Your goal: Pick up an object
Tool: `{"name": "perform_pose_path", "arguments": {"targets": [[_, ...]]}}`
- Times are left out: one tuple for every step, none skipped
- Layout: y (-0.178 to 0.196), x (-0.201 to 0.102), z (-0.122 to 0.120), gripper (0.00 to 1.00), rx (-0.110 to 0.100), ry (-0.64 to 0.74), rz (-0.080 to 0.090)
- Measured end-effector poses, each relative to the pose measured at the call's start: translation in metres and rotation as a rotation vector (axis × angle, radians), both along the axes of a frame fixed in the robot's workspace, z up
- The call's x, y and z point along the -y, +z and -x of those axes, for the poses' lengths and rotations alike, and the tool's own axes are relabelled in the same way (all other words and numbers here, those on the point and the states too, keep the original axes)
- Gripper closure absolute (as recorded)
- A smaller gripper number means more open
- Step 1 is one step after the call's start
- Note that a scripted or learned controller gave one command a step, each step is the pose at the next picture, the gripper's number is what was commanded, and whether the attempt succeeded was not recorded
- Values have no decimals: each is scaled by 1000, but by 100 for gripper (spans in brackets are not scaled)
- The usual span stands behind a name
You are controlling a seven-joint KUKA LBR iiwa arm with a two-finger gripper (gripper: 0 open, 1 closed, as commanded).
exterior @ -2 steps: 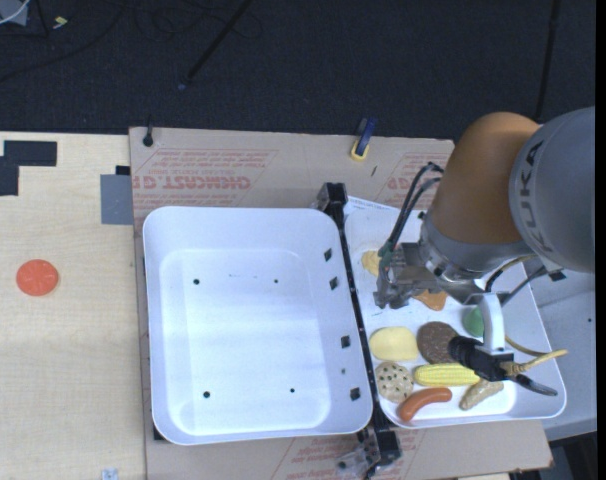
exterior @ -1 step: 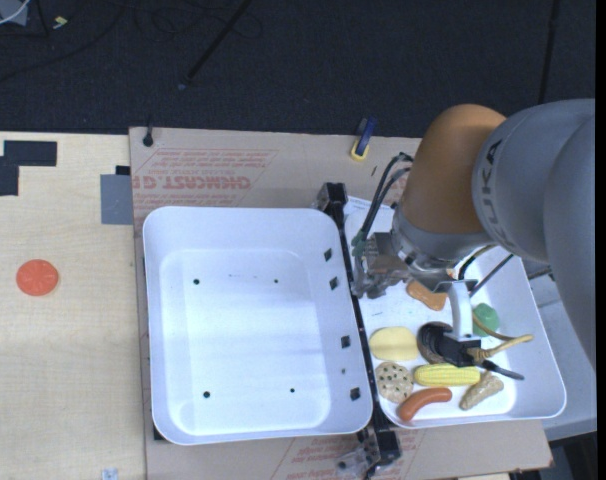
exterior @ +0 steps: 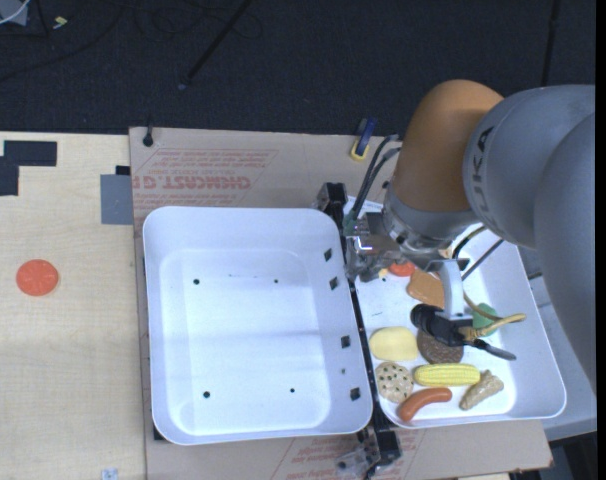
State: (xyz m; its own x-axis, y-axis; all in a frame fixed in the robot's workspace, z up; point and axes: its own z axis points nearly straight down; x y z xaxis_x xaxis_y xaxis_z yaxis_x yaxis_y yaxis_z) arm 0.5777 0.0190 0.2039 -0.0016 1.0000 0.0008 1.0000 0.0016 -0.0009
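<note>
Two shallow white bins sit side by side on a table, seen from above at a slant. A grey arm with an orange band reaches in from the right and hangs over the upper left part of the right bin. Its hand sits low near the wall between the bins; whether it is wide or narrow cannot be told. Toy food lies in the right bin: a yellow lemon, a speckled cookie, a corn cob, a red sausage, a brown round piece, a tan piece and an orange slice. None of these is seen in the hand. The left bin lies beside it. An orange disc rests on the table, well apart to the left.
</note>
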Motion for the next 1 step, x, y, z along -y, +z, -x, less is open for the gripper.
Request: {"name": "perform_pose_path", "arguments": {"targets": [[-18, -4, 104, 100, -12, -4, 0]]}}
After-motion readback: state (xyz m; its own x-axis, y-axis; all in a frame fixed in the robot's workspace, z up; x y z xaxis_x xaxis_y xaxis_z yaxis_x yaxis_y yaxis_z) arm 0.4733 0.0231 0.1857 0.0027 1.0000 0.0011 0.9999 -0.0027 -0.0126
